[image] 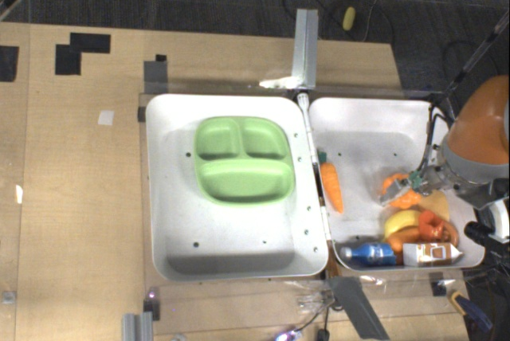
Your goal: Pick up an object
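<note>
In the right bin, a carrot lies along the left wall. Piled in the near right corner are a yellow banana, a red-orange toy, a blue can and a white carton. A small orange piece sits just above the pile. My gripper reaches in from the right and hangs low over that orange piece, at the top edge of the pile. The arm's orange band is above it.
The left bin holds a green divided plate in its far half. A metal post stands behind the wall where the bins meet. Cables run along the bench's right edge.
</note>
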Controlling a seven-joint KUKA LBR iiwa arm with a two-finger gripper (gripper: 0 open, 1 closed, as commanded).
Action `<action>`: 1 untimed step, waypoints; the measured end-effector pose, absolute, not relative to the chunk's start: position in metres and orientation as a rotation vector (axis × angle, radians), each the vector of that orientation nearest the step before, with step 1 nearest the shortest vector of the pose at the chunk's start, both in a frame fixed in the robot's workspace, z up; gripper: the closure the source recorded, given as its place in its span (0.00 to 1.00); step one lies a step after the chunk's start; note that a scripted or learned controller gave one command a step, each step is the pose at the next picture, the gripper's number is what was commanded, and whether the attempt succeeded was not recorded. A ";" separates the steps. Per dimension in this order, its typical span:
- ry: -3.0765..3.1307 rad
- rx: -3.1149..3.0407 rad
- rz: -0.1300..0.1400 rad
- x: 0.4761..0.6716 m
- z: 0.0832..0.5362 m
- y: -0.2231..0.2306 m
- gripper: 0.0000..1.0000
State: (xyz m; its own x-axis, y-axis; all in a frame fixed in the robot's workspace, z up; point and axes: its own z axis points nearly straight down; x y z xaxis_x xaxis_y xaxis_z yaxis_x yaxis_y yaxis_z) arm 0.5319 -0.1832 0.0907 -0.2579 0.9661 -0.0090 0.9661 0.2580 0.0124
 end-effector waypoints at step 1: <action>2.477 1.901 0.013 0.534 0.102 -0.182 1.00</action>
State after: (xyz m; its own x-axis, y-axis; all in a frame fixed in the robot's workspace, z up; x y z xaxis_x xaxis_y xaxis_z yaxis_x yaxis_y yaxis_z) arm 0.5342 -0.1820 0.1017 -0.2584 0.9660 -0.0097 0.9658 0.2586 0.0181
